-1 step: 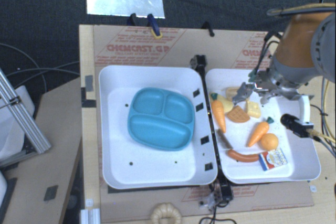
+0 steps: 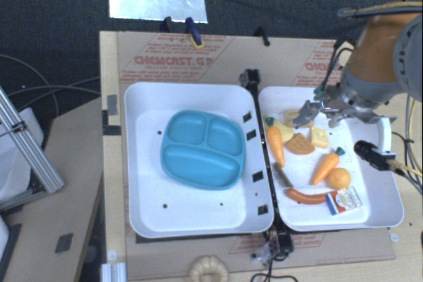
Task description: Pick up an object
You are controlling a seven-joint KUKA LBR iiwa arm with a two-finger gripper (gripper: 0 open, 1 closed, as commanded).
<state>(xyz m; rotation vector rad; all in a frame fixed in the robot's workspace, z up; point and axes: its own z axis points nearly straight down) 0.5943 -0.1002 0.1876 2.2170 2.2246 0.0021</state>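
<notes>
My gripper [image 2: 320, 118] hangs over the back of the right bin [image 2: 390, 208], open, with nothing between its fingers. Just below it lie a yellow cheese block [image 2: 320, 137] and a brown waffle piece [image 2: 301, 144]. A beige piece [image 2: 293, 117] sits by the left finger. A long carrot [image 2: 274, 143] lies along the bin's left side, next to a yellow piece [image 2: 285, 133]. Nearer the front are a short carrot [image 2: 324, 168], an orange [image 2: 339, 178], a sausage [image 2: 307, 195] and a small carton [image 2: 344, 200].
The left bin [image 2: 145, 208] holds a blue compartment plate [image 2: 203, 148]. A black divider [image 2: 259, 142] runs between the bins. The arm's black fitting [image 2: 373, 154] overhangs the right bin's right side. A doughnut-like ring [image 2: 210, 269] lies on the bench in front.
</notes>
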